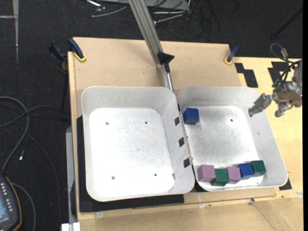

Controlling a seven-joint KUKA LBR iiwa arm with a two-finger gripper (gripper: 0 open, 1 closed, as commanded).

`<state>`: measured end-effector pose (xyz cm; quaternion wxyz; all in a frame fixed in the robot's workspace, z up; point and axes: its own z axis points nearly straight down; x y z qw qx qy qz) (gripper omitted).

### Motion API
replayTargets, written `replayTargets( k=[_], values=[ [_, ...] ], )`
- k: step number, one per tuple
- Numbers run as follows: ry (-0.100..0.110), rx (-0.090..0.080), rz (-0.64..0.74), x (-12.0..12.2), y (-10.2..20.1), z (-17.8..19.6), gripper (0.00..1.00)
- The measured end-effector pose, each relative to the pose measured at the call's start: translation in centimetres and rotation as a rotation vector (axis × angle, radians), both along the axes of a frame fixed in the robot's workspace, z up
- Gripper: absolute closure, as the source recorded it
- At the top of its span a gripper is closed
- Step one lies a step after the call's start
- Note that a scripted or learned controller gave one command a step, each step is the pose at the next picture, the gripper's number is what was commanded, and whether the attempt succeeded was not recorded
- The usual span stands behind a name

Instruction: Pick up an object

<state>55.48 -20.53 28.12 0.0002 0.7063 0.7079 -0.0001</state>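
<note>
Your gripper (pixel 270 106) hangs with fingers spread apart and nothing between them, above the right bin (pixel 269 143) at its far right rim. A lone blue cube (pixel 191 115) sits well to its left, with bare bin floor between. Five more cubes (pixel 231 173) line the near wall below it.

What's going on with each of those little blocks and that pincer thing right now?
Lone blue block: resting on the right bin floor near the divider, untouched.
Row of five blocks: packed together along that bin's near wall.
Left bin: sitting flat beside the right one.
Pincer: open, over the right bin's far corner, holding nothing.
</note>
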Motion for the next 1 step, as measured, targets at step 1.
replayTargets(
  k=[1],
  values=[
    [0.003, 0.002, 0.005, 0.76, 3.52, -3.53, 0.00]
  ],
)
